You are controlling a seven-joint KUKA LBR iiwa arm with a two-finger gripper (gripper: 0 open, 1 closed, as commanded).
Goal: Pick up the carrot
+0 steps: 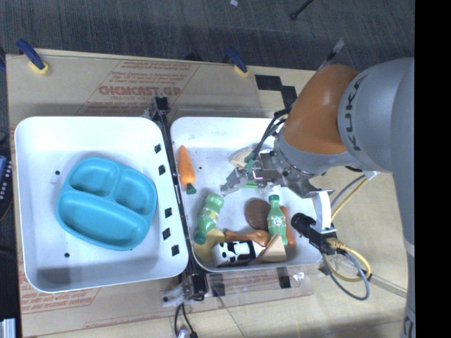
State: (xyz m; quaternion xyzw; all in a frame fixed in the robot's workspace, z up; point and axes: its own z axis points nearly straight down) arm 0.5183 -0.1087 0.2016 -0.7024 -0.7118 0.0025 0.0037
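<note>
End effector (238, 178), finger gap cannot tell, hovers just right of the small orange tapered carrot (185, 166); likely risk: pinning it against the bin wall.

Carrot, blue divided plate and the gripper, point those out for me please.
carrot (185, 166): camera view, middle of its orange body, right bin's left side.
blue divided plate (79, 217): camera view, its near-left rim, left bin.
gripper (239, 177): camera view, between its fingertips, above the right bin.
</note>
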